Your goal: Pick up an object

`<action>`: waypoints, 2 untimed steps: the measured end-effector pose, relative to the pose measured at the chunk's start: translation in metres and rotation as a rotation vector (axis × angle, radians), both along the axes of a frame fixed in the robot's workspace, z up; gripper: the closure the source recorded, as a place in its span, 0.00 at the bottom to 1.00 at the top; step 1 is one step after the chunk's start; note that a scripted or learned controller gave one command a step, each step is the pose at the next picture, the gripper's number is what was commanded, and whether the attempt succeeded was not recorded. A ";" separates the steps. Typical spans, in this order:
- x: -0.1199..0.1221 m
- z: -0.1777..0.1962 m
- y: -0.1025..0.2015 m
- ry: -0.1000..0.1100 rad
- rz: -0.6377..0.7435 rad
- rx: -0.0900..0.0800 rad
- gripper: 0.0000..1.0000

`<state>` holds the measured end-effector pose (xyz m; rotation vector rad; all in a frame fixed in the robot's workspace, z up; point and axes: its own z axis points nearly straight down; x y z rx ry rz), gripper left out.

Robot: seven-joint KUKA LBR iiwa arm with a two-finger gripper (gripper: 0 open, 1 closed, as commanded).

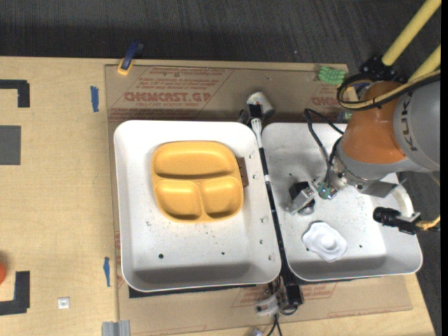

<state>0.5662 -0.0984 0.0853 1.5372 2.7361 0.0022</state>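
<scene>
Frankly, my biggest trouble is the arm [392, 128]: its grey body and orange band cover the upper right part of the right bin [371, 261] and run off the right edge, so whatever sits beneath them is hidden from me. At its lower end the gripper [302, 196] shows as a small dark and silver shape low over the right bin's floor, and I cannot tell whether it is apart or together, nor whether it touches the floor. I see nothing clamped in it. Both bins sit side by side on a brown board [182, 93]. From my seat the left bin [133, 208] holds a yellow three-compartment tray [198, 180], lying flat in its upper middle. A small white object [324, 241] rests on the right bin's floor, below and just right of the gripper, near it but apart; its exact form is too pale against the bin to make out.
</scene>
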 end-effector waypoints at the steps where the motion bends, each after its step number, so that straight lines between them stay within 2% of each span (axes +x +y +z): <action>1: 0.000 0.000 0.000 0.000 0.000 0.000 0.00; 2: 0.000 0.000 0.000 0.000 0.000 0.000 0.00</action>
